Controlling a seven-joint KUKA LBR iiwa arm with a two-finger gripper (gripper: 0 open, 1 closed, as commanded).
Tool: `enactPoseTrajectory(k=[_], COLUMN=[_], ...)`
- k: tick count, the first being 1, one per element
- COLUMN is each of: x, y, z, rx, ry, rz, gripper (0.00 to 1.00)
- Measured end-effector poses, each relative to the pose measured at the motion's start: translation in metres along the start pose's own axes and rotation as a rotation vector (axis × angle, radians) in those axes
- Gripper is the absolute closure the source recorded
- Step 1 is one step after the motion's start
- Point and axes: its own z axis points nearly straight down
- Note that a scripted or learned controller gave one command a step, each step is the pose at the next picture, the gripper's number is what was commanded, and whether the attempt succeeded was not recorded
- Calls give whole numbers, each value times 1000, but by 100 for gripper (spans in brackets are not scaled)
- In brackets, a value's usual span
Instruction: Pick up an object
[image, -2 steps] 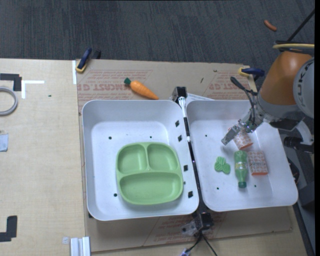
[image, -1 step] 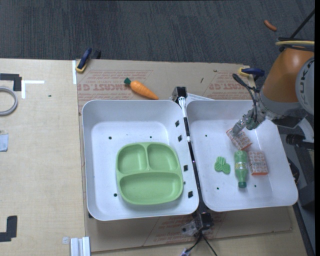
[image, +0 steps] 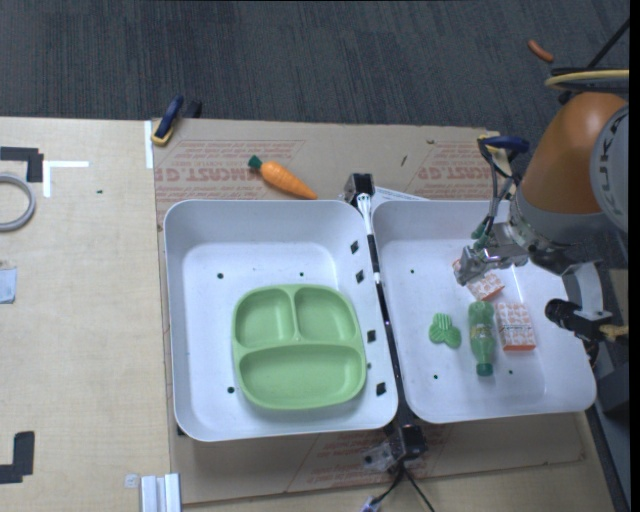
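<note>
In the right bin (image: 420, 390) lie a green bottle (image: 482, 338), a small green toy (image: 444, 331), a white and red carton (image: 517, 326) and a small orange and white packet (image: 488, 288). My gripper (image: 478, 262) hangs low over the bin's upper right part, right above and touching or almost touching the packet. The bottle lies just below the packet, with the carton to its right and the green toy to its left.
The left bin (image: 200, 250) holds a green divided plate (image: 298, 346). A toy carrot (image: 283, 177) lies on the cardboard behind the bins. The grey and orange arm (image: 580, 170) covers the right bin's far right corner.
</note>
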Motion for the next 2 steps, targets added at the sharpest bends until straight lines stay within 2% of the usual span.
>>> enactPoseTrajectory(k=[1, 2], x=[0, -78], y=[0, 37], z=[0, 68], rx=[0, -2], ry=[0, -2], rz=[0, -45], gripper=[0, 0])
